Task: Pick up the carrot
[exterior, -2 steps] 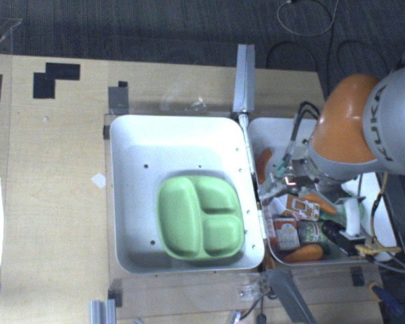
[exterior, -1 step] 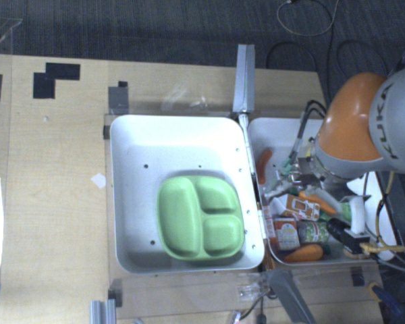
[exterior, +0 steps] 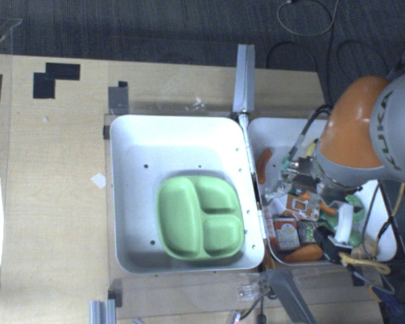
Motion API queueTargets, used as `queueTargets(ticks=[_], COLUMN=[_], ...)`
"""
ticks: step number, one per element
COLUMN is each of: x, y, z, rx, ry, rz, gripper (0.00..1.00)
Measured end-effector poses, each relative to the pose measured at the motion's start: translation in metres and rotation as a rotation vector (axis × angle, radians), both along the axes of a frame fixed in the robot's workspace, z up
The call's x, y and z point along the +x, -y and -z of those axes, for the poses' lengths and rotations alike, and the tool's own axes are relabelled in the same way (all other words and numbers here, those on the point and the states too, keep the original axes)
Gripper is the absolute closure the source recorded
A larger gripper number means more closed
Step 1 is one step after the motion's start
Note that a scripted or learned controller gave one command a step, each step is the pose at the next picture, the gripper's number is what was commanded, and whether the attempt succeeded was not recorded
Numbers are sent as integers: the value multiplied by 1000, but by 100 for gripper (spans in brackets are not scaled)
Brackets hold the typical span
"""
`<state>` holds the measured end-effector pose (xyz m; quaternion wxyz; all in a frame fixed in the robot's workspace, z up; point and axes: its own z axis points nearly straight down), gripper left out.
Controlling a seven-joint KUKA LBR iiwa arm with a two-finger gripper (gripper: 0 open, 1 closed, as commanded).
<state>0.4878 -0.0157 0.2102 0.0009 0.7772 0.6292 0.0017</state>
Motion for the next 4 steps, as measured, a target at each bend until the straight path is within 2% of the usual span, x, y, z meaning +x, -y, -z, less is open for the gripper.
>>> queueTargets(ticks=[1,2,3,4], x=[3,-1,23,0], y=[-35,-70,8,27], z=[-52,-10,-89,17], rx=[0,-1,-3,-3], ry=[1,-1,4,0], rz=[-24,-400,-486,-746], gripper=[0,0,0,0])
